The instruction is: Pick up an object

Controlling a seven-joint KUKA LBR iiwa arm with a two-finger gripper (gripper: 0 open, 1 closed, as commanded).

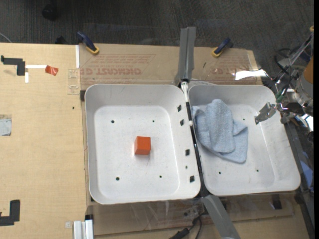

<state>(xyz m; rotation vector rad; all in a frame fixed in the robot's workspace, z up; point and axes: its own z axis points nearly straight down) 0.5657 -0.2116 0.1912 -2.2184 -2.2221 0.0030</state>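
Orange cube, small, matte, sharp-edged, sits flat near the middle of the left bin, no long axis. Pale blue terry cloth, crumpled, lies in the right bin. Gripper reaches low over the right bin's right side; jaws' state unreadable.

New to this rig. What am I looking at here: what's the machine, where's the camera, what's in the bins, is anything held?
One fixed camera looks down at a slant on a bench with two shallow white bins. The left bin holds a small orange-red block, sitting apart from the walls. The right bin holds a crumpled light-blue cloth lying against its left side. The machine is a robot arm reaching in from the right edge; its gripper hangs over the right bin's right part, clear of the cloth. Nothing is visibly held. Blue and yellow clamps pin cardboard behind the bins.
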